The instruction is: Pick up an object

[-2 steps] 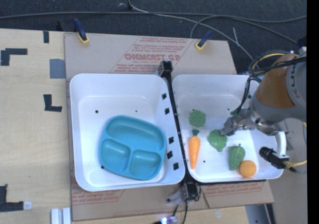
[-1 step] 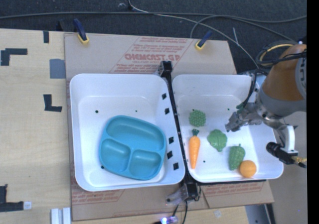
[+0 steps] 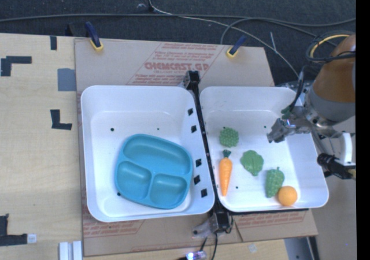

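End effector point(image 3: 277, 133): hung over the right bin's point(image 3: 243, 98) far right part; whether it was open or closed could not be told, and nothing showed in its grip.
Broccoli pieces: one point(image 3: 229, 136) to its left, one point(image 3: 252, 162) below-left, one point(image 3: 274, 181) nearly straight below.
Orange ball point(image 3: 287, 195): below it, touching the lowest broccoli piece.
Carrot point(image 3: 225, 173): below-left, by the divider.
Blue tray point(image 3: 153, 170): far left, in the left bin point(image 3: 101, 103).
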Action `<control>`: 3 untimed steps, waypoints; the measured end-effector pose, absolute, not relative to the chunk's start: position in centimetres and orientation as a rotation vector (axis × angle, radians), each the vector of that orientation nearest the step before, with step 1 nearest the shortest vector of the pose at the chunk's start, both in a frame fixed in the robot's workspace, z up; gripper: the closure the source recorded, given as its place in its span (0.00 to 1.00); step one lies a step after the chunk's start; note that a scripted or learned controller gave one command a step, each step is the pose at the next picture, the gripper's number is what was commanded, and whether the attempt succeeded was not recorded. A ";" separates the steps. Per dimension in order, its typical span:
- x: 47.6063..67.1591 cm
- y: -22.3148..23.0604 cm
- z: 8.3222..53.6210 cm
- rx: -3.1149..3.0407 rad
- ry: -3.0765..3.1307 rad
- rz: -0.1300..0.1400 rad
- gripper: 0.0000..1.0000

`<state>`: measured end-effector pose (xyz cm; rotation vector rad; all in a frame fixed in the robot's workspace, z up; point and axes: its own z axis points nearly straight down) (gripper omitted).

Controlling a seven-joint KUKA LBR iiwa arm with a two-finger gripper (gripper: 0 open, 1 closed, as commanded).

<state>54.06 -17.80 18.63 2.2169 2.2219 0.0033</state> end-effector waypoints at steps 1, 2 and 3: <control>53.6 -17.2 23.2 2.217 2.222 0.003 1.00; 54.2 -12.0 22.0 2.217 2.228 -0.001 1.00; 53.9 -6.8 23.0 2.216 2.230 0.001 1.00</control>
